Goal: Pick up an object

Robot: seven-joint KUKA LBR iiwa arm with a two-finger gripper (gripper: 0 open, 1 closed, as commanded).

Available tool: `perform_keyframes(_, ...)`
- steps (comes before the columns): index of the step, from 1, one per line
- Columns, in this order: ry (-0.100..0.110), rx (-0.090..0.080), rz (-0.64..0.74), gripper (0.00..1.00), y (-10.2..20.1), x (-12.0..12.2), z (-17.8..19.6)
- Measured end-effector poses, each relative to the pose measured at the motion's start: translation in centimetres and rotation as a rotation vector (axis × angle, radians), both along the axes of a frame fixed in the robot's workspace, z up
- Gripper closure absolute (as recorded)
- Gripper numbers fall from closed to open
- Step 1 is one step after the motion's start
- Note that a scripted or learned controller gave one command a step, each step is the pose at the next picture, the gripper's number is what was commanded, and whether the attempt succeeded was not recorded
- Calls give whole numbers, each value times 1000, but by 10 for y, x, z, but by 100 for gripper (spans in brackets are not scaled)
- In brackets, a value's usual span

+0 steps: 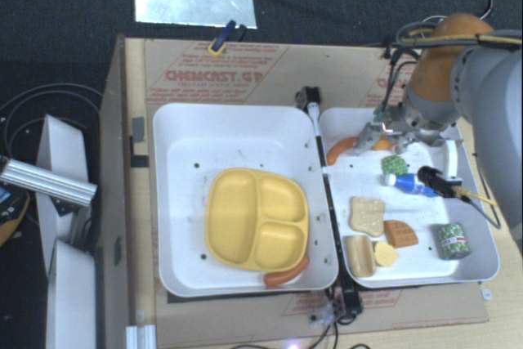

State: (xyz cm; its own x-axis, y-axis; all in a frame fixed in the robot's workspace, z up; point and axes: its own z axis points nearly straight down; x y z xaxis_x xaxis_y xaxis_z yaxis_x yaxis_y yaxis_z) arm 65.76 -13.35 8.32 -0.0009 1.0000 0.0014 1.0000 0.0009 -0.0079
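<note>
My gripper (382,133) hangs low over the far left corner of the right bin (476,267), at the end of the grey arm with its orange band (437,65). An orange carrot-like piece (343,148) lies right beside and partly under it, against the bin's left wall. Just in front of the gripper are a green toy vegetable (395,164) and a blue and white tube (409,183). I cannot make out whether anything sits inside the gripper.
The right bin also holds a bread slice (367,215), a brown waffle (400,234), a beige piece (360,255), a yellow disc (386,255) and a green can (452,240). In the left bin (176,176) sit a yellow divided plate (256,218) and a sausage (286,276).
</note>
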Motion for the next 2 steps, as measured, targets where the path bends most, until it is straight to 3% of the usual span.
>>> perform_keyframes(1,15,-3,-1,0,35,6,7)
perform_keyframes(2,21,-1,-1,100,36,5,15)
